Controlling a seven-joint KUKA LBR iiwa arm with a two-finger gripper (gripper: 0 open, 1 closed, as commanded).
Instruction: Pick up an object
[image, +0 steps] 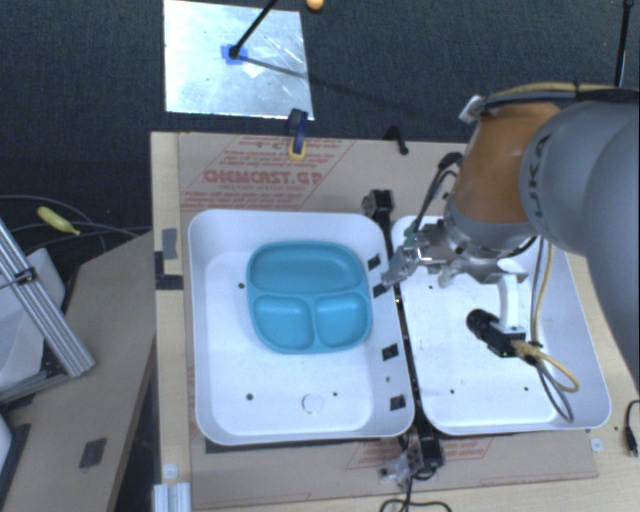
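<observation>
Arm: grey link and orange band (500, 165) sat nearest the lens, reaching over the right bin (560, 400) beside the blue tray.
Blue tray: the divided tray (305, 297) lay flat in the left bin (225, 400) — untouched, apparently the one object to pick.
Hand: the hand (405, 262) hovered by the ridge between the bins, just right of the tray; released or clenched, I cannot tell, and nothing showed in it.
Progress: pick judged not yet made — approach and grasp remained.
Room: bin floor lay open around the tray; its right rim ran near the dividing wall.
</observation>
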